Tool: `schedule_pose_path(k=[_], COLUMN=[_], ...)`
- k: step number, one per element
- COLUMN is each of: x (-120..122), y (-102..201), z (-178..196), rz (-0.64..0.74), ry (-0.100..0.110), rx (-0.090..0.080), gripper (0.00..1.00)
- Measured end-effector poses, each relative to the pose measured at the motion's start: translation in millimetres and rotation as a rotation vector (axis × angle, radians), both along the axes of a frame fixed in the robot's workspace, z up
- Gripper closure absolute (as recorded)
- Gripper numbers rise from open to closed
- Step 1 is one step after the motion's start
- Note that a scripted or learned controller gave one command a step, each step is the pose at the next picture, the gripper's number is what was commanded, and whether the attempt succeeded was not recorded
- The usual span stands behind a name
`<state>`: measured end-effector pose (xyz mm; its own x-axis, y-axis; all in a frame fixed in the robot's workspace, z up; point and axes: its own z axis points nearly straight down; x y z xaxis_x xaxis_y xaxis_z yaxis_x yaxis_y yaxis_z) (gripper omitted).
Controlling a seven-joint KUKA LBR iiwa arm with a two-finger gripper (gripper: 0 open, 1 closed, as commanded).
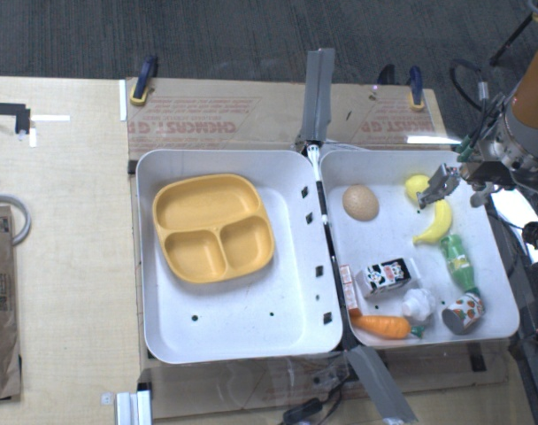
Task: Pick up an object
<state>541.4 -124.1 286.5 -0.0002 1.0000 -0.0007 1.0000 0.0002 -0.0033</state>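
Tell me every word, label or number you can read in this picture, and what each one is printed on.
Flat brown cardboard sheet behind the bins: red block lettering, upside down and mirrored from here; not readable with certainty.
Small black-and-white milk carton: cow-patch print, words too small.
Green plastic bottle: label blurred.
Brown paper bag at the left edge: dark print, too small to read.
Nothing else carries legible text.

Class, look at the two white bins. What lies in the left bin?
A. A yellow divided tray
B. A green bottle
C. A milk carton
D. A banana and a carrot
A: the yellow tray with three compartments lies in the left bin; the banana, carrot, carton and bottle all lie in the right bin.
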Motion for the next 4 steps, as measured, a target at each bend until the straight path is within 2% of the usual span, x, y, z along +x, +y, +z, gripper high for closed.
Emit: schedule_pose_path(k=[1,2,3,4], x=[74,88,88,88], y=[-83,-88,-91,-26], z=[-93,-194,-184,-100], rz=[0.244,0.020,0.019,0.141], ry=[-0.004,0.000,-0.003,-0.004], rx=[0.000,0.011,0.004,0.000], gripper=[0.00,0.00,1.00,1.00])
